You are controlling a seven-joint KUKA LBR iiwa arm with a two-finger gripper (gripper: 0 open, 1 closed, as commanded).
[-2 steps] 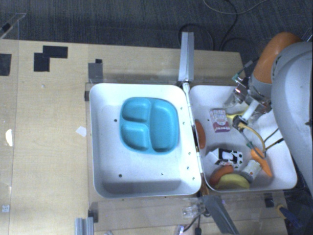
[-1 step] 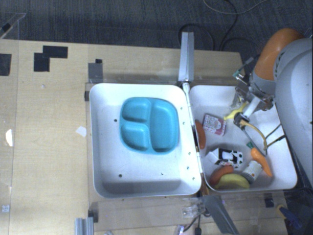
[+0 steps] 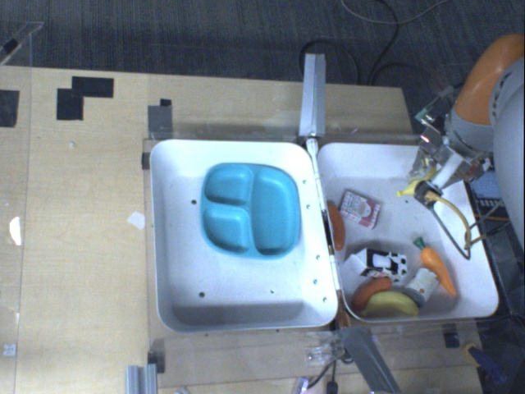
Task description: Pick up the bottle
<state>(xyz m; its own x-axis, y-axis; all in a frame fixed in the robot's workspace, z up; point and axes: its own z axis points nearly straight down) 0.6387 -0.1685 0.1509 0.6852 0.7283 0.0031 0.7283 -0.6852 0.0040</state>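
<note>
1. Gripper (image 3: 428, 167): positioned above the right bin (image 3: 385, 158) near its far right edge; finger state cannot be determined.
2. Bottle (image 3: 423, 283): lies near the bin's front right corner, between carrot (image 3: 437, 269) and banana (image 3: 392, 303).
3. Bin centre: open floor.

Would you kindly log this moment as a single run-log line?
stage: approach | end effector: above right bin's upper right part | bottle: lying near bin's lower right, beside carrot, not held | left bin: blue tray
</note>
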